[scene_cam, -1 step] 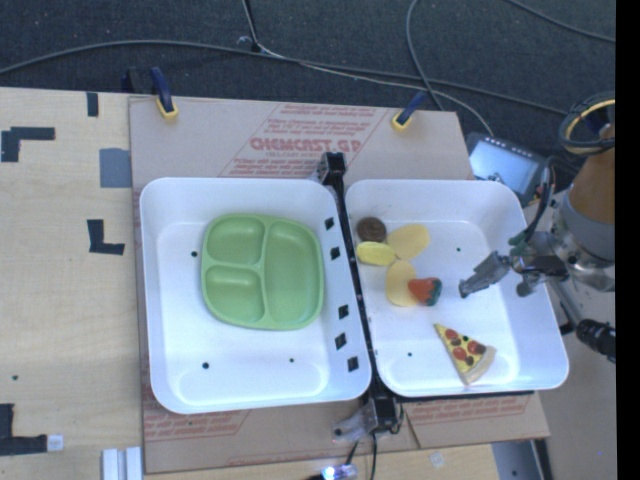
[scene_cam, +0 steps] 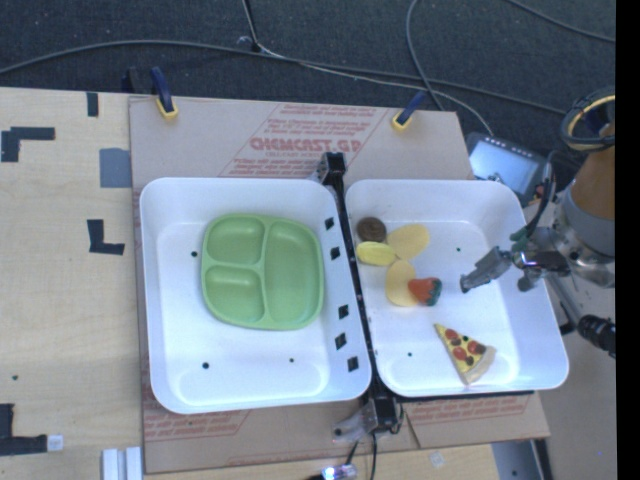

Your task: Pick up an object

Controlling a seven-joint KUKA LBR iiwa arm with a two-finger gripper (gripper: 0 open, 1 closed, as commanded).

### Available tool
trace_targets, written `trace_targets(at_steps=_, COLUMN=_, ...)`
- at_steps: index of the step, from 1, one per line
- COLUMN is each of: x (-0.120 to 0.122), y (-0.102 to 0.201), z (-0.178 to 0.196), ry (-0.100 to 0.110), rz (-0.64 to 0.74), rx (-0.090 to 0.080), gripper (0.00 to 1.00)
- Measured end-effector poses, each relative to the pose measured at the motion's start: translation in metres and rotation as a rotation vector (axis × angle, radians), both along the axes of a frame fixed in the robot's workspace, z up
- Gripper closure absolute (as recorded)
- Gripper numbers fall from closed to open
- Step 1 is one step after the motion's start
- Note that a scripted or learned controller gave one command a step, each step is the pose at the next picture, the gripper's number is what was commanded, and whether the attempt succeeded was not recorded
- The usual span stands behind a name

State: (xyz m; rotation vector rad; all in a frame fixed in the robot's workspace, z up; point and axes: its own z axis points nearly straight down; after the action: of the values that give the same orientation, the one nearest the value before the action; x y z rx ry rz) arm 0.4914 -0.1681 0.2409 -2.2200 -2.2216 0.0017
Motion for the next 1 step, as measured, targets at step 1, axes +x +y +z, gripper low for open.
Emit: trace_targets(at_steps=1, x=-0.0012, y=-0.0070, z=-0.0611, ry=0.005, rz=-0.001, rx=0.001, gripper=0.00)
